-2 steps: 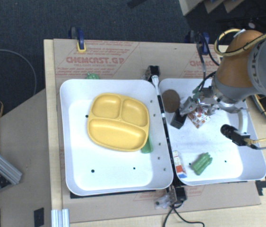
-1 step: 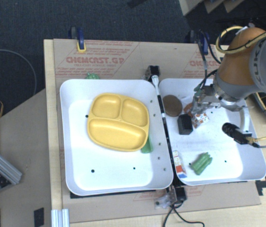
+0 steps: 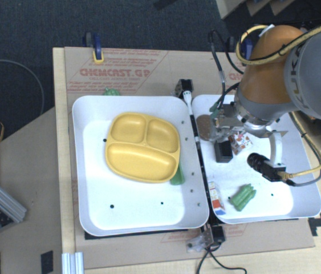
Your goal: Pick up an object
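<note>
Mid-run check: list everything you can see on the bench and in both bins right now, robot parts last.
divided plate: 1, yellow, left bin, three compartments up.
green piece: 1, green, poking out under the plate's right edge.
ridged green object: 1, right bin, near front.
small flat packet: 1, white with red, right bin's front left corner.
bins: 2, white, side by side.
clamp: 1, yellow and blue, bench's back edge.
arm: 1, grey and orange, over right bin.
hand: 1, dark, low in right bin.

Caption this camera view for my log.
Grey-and-orange arm lowers its gripper into the right white bin; yellow divided plastic plate fills the left.
</note>
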`<control>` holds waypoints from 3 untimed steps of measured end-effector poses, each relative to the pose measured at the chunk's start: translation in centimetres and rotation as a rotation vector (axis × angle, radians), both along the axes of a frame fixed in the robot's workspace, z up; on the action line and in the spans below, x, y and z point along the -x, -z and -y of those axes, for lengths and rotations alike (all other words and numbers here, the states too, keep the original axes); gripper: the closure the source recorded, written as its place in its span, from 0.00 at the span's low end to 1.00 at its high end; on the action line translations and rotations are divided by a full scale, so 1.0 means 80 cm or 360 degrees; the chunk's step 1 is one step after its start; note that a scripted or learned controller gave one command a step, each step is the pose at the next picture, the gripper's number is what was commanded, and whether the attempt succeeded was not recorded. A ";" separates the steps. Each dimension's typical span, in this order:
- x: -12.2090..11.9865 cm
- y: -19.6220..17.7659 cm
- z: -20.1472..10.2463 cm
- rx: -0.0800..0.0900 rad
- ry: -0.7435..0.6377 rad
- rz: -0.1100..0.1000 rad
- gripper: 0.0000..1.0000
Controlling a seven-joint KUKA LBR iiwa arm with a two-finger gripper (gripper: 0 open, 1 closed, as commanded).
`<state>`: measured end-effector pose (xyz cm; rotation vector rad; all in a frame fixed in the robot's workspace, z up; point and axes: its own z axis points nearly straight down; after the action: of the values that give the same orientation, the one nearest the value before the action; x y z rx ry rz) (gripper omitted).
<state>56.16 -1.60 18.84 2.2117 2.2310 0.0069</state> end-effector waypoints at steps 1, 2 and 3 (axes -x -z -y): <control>0.044 -0.168 0.016 0.0005 0.0012 0.0015 1.00; 0.089 -0.312 0.045 0.0007 0.0015 0.0022 1.00; 0.082 -0.214 -0.081 0.0002 -0.0003 -0.0018 1.00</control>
<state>49.59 4.92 35.96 2.2149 2.2381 -0.0071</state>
